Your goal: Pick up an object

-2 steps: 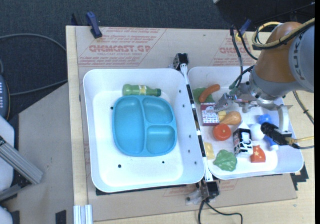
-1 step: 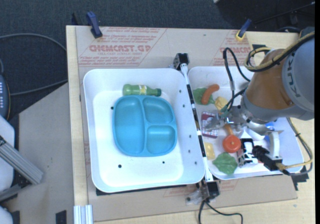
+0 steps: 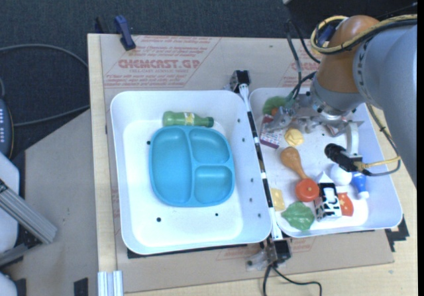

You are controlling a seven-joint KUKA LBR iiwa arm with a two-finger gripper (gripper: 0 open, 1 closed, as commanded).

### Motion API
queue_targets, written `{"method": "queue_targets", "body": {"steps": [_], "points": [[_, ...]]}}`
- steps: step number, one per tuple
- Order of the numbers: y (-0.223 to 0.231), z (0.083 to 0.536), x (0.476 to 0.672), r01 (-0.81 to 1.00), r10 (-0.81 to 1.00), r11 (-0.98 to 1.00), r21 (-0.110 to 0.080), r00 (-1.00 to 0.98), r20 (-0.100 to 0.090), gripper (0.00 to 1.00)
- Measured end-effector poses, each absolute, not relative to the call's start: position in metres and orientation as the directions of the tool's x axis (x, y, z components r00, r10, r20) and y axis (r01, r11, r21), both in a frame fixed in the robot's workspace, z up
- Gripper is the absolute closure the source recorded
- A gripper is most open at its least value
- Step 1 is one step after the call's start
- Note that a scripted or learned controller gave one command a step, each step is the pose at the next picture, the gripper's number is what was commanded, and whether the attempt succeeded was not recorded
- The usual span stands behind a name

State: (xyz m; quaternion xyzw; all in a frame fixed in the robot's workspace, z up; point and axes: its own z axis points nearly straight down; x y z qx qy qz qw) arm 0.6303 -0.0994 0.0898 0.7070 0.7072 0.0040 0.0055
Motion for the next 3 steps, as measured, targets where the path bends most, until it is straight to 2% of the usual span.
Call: {"method": "queue_targets", "body": {"steps": [1, 2, 3], "points": [[-0.093, 0.089, 0.567, 1.000, 1.000, -0.001, 0.010, 0.001, 0.000, 0.00], [-0.094, 0.100, 0.568, 1.000, 1.000, -0.002, 0.014, 0.002, -0.003, 1.00], [-0.056, 0.186, 0.605, 1.000, 1.000, 0.002, 0.002, -0.002, 0.000, 1.00]]}}
